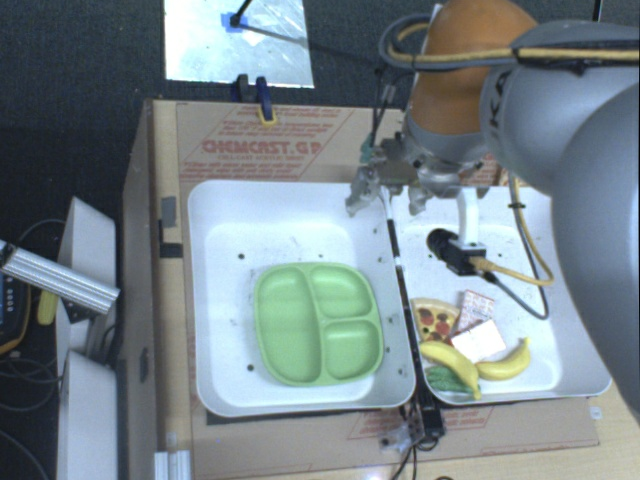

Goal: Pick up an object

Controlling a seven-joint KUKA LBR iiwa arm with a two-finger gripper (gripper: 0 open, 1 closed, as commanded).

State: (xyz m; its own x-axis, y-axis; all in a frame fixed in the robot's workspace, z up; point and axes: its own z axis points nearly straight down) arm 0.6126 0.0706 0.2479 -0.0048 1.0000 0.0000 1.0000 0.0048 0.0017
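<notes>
Several small objects, two bananas (470, 365) among them, crowd the right bin's (565, 298) near end. The tool (385, 194) hangs over the bins' far divider, released, fingers spread with nothing between. I'd bring it nearer, centring on one banana before descending.

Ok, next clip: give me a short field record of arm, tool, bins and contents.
arm: reaches in from the right, above the far edge of the bins
tool: near the divider between bins, nothing seen between its fingers
left bin: green divided tray
right bin: two bananas, pizza slice toy, small white packet
</notes>
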